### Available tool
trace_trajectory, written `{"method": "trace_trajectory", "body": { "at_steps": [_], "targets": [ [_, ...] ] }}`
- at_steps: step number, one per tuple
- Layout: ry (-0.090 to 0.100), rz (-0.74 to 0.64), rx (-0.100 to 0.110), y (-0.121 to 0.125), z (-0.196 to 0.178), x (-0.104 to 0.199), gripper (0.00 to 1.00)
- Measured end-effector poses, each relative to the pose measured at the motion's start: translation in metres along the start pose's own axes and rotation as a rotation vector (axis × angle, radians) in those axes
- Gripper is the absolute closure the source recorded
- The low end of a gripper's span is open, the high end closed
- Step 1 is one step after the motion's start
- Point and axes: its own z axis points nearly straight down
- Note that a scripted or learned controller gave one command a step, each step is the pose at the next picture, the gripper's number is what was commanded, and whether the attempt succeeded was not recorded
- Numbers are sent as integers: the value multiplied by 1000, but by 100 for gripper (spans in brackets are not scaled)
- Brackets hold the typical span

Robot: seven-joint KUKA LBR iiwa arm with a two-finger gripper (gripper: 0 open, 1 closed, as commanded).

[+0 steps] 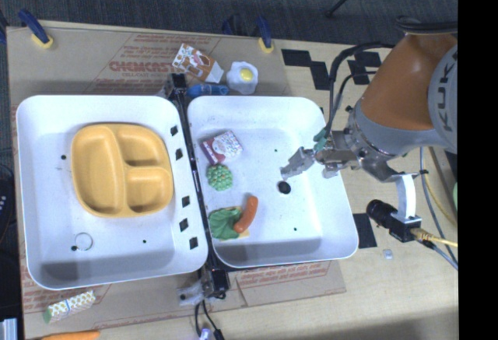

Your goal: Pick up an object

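In the right bin (334, 226), several small objects lie along the left side: a red and white packet (222, 146), a green bumpy ball (219, 177), an orange carrot-like piece (247, 214) and a green leafy piece (222, 224). My gripper (313, 166) hangs over the right part of this bin, well to the right of these objects. It is open and nothing shows between its fingers. One grey finger (293, 165) points toward the bin's middle. A small black spot (284, 187) lies just below it on the bin floor.
The left bin (31, 175) holds a yellow divided tray (123, 169) and a small clear ring (83, 240). Behind the bins lie a snack packet (191, 60), a blue item (207, 89) and a white and yellow object (243, 76). A wrapper (70, 305) lies front left.
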Motion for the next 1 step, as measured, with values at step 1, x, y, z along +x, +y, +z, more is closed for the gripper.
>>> {"method": "trace_trajectory", "body": {
  "at_steps": [1],
  "targets": [
    [1, 0, 3, 16, 153, 40, 0]
  ]
}}
